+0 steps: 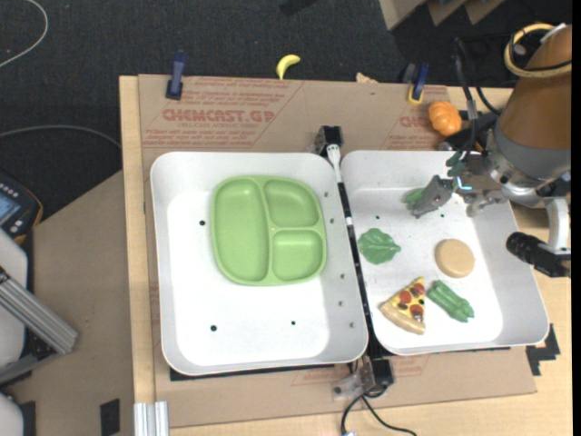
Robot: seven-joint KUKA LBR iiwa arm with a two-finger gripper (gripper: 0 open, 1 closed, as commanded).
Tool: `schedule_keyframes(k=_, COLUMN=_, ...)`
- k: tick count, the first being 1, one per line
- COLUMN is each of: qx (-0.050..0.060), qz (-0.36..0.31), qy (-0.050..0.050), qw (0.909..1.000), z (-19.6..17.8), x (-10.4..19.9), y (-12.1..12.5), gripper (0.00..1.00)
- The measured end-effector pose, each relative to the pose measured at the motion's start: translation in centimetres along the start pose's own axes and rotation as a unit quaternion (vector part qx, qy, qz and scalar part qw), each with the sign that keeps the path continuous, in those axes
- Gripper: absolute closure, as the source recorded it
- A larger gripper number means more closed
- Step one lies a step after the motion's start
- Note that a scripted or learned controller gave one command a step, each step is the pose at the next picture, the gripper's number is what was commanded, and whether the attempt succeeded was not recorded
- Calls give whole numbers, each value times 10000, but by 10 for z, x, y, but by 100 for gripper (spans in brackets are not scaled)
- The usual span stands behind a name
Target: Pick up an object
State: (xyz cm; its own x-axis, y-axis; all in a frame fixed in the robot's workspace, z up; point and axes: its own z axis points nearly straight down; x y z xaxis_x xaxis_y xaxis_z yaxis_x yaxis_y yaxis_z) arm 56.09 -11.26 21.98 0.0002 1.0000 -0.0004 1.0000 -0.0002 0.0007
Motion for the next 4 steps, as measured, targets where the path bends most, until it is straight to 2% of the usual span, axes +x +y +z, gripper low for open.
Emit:
schedule_keyframes(k=1, qx=-29, qz=-46, qy=18, qw=10000, z=-69, x=82, y=-49, gripper=0)
schedule_keyframes(k=2, qx=32, qz=-52, qy=19, qw=10000, z=-51, x=174, y=-77, gripper=0)
schedule_keyframes(k=3, qx=-67, qz=-48, qy=25, qw=10000, z=-147, x=258, y=-44, gripper=0)
schedule_keyframes(k=4, qx=-30, qz=-43, qy=23, qw=10000, z=-184, x=334, y=-32, gripper=0)
